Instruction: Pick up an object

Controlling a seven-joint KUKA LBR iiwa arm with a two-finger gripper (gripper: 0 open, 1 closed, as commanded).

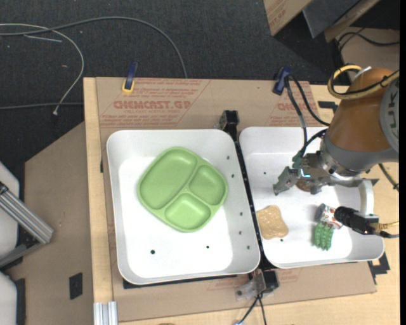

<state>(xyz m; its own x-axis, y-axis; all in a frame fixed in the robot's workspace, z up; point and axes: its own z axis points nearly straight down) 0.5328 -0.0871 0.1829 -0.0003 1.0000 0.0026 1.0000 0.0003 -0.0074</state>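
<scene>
**Cardboard-covered bench on dark carpet**

A brown cardboard sheet (190, 101) printed with red lettering covers the surface. Blue clamps (130, 75) grip its far edge. Dark speckled carpet (209, 32) lies beyond, crossed by thin grey cables (70, 44). A cardboard box (285, 14) sits at the top.

Grey arm (355, 149), orange band, yellow cable looped above.

Smooth, seemingly plastic green tray (183, 188)

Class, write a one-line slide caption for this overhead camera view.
Arm's hand hovers in the right bin near a tan piece and green toy; green tray fills the left bin.
</scene>
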